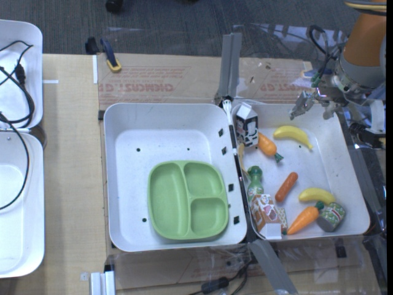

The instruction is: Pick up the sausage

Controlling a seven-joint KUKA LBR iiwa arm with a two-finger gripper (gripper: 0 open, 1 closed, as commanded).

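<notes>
Right now my end effector (317,103) hangs at the upper right of the frame, over the far rim of the right bin (353,165) — fingers spread apart, nothing between them. Nearest below lies a banana (293,134), then a small carrot (268,146) beside the milk carton (247,126). The sausage (286,187) rests mid-bin, slanted, clear of its neighbours on all sides, so a straight descent looks feasible. Left of the divider, the green plate (187,200) sits in the other bin (123,165).
</notes>
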